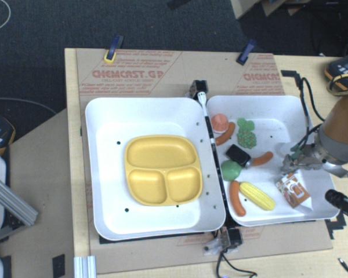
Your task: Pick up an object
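- The desk (pixel 162 65) was the largest thing, a pale board with red printed letters, and it carried two shallow white bins side by side.
- The left bin (pixel 101 155) held a yellow divided plate (pixel 162 169) with three compartments, lying flat near the middle.
- The right bin (pixel 267 106) held all the small objects, and my arm (pixel 339 129) reached into it from the right side.
- My end effector (pixel 296 160) was low over the right part of this bin, just above a small packet (pixel 293 190) with orange and white print. I could not tell if it was touching the packet, and I could not tell its state.
- A yellow corn cob (pixel 256 196) lay near the front wall of the right bin, and an orange sausage (pixel 236 197) lay just beside it on the left.
- A green round piece (pixel 231 169) sat close to the bin's left wall, above the sausage.
- A green bumpy vegetable (pixel 246 133) was toward the back, and a second orange sausage (pixel 225 134) lay tilted beside it.
- A pinkish round piece (pixel 220 121) lay at the upper end of that sausage.
- A black block (pixel 239 154) lay near the middle, and a smaller orange piece (pixel 262 158) lay to its right, between the block and my end effector.
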Tool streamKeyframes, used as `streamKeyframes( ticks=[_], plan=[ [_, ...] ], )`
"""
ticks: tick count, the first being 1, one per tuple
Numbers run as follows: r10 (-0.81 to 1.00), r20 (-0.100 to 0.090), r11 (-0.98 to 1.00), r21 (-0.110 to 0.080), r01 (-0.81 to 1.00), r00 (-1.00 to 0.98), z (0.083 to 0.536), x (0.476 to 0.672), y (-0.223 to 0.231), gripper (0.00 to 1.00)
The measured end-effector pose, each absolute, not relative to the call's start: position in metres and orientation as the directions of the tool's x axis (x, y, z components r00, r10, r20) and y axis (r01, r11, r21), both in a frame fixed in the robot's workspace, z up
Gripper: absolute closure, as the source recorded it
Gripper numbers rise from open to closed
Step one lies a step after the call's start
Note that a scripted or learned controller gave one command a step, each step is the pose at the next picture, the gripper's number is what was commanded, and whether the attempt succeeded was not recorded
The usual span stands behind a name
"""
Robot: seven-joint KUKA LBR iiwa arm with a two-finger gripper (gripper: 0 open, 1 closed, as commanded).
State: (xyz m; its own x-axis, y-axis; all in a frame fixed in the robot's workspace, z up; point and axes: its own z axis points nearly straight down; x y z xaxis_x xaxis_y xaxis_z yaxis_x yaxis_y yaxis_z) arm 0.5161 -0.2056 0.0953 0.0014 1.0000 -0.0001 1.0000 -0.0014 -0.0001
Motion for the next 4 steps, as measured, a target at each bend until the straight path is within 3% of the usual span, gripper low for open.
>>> streamKeyframes(
  ticks=[3, 4],
  plan=[
    [1.0, -0.004, 0.001, 0.007, 1.0, -0.001, 0.228, 0.517, -0.207, 1.0],
    [1.0, -0.001, 0.005, 0.004, 1.0, -0.005, 0.221, 0.549, -0.173, 1.0]
  ],
)
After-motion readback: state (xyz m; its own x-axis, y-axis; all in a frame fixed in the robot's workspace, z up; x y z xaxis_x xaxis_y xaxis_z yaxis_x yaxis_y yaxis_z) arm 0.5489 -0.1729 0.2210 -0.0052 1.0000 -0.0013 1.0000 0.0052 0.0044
